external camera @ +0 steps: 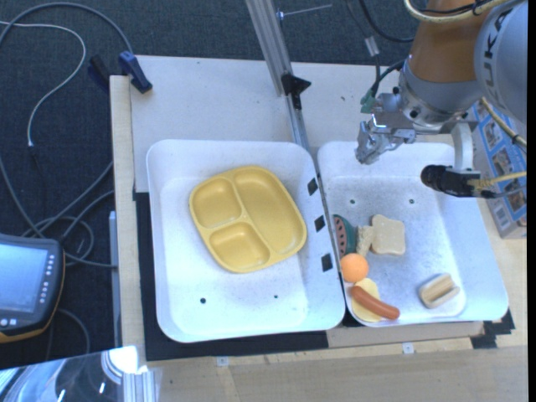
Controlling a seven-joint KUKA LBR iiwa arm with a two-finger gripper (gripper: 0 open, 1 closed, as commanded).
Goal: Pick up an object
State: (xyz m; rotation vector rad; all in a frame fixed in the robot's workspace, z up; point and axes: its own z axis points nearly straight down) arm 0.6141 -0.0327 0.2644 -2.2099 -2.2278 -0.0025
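Note:
My gripper [368,151] hangs over the far left corner of the right bin [469,233], with nothing visible between its fingers. Well in front of it lie toy foods. A tan bread slice [387,235] sits mid-bin beside a watermelon wedge [342,233] at the left wall. An orange ball [355,267] lies nearer the front. Below it a red sausage [375,302] rests on a yellow banana piece [365,298]. A small bread roll [439,291] lies at the front right.
The left bin [172,308] holds a yellow three-compartment plate [247,217]. A metal pole [272,32] slants up from between the bins. A black camera or clamp [452,179] sticks out at the right bin's far right. Cables lie on the floor at left.

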